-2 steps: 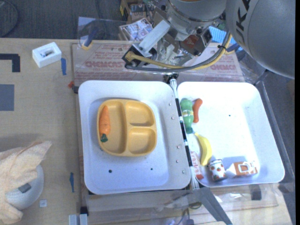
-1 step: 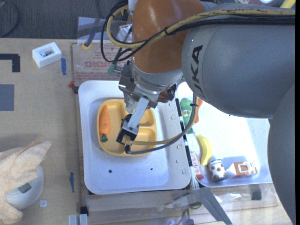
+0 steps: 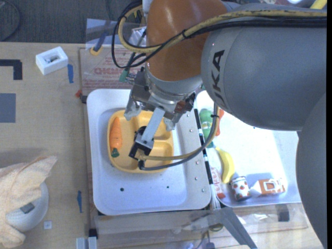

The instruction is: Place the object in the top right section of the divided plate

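A yellow divided plate [image 3: 128, 165] lies in the left white bin [image 3: 155, 196]. An orange carrot [image 3: 116, 135] with a green tip rests in the plate's left section. My gripper [image 3: 151, 116] hangs over the plate's upper middle, to the right of the carrot. Its fingers stand apart, open, and nothing shows between them. The wrist and arm hide the plate's far and right sections.
The right bin [image 3: 259, 154] holds a banana [image 3: 226, 165], a green item [image 3: 206, 119], a small red and white can [image 3: 239, 187] and an orange and white carton [image 3: 270, 187]. A white box [image 3: 52, 60] and a pale cloth [image 3: 23, 178] lie left of the bins.
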You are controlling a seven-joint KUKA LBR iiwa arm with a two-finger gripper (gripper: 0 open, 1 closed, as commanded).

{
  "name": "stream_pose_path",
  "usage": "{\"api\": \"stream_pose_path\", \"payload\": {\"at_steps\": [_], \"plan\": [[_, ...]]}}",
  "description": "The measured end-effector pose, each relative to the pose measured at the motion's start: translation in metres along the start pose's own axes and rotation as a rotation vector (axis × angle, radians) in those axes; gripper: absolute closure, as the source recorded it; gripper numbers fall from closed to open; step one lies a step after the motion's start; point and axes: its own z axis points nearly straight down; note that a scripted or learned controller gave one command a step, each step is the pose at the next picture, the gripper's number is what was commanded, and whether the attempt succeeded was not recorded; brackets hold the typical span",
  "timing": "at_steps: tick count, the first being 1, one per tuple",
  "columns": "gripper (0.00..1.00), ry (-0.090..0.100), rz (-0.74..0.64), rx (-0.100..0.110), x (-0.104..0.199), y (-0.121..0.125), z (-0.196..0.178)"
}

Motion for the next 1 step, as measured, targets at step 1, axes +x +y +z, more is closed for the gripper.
{"api": "stream_pose_path", "payload": {"at_steps": [1], "plan": [[0.00,0.000,-0.079,-0.002,-0.0603,0.0143,-0.1185]]}}
